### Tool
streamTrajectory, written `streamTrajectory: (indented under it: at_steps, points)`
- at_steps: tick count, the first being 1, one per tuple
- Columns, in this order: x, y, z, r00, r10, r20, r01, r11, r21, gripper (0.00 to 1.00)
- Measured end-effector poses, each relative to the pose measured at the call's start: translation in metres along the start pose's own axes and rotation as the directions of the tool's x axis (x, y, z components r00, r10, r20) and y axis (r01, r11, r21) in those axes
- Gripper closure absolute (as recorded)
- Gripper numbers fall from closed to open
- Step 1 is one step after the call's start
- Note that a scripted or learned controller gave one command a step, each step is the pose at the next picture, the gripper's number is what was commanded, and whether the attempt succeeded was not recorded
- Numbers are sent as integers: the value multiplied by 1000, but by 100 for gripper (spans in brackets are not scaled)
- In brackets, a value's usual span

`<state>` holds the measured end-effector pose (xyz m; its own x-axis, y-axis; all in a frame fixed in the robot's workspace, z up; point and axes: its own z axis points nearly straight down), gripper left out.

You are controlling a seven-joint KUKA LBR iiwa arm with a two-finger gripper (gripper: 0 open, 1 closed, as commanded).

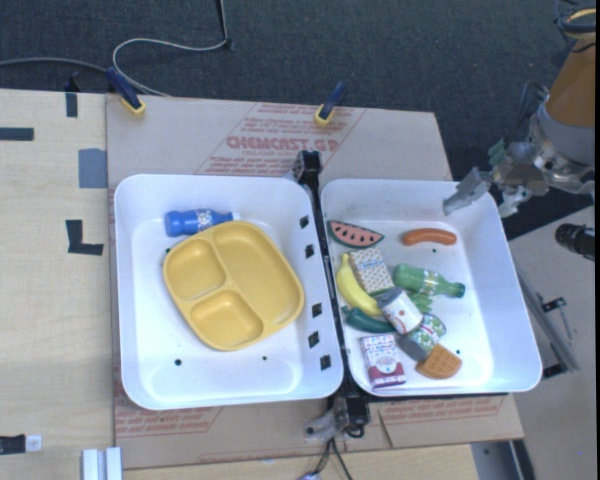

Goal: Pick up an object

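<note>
The right bin (pixel 510 298) holds a watermelon slice (pixel 353 234), a sausage (pixel 429 236), a banana (pixel 351 286), a green bottle (pixel 431 282), a checkered pack (pixel 372 268), a small can (pixel 402 310), a red and white carton (pixel 382 358) and an orange waffle piece (pixel 439 362). My gripper (pixel 478 190) hangs over the far right corner of this bin, above and to the right of the sausage, touching none of the objects. The arm's orange band (pixel 580 88) shows at the right edge.
The left bin (pixel 140 298) holds a yellow divided plate (pixel 233 283) and a blue bottle (pixel 195 221) lying behind it. Black clips (pixel 308 168) join the bins along the middle. Both bins rest on cardboard (pixel 280 138) held by yellow clamps.
</note>
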<state>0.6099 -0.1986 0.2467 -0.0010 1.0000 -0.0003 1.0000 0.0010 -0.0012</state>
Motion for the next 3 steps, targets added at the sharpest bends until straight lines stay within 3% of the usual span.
streamTrajectory:
  at_steps: [1, 2, 3]
  points:
    - [3, 56, 158, 1000, -2, 1, 2, 1000, -1, 0]
    - [3, 56, 148, 1000, -3, 4, 3, 1000, 0, 100]
    - [62, 22, 95, 1000, -1, 0, 1, 1000, -1, 100]
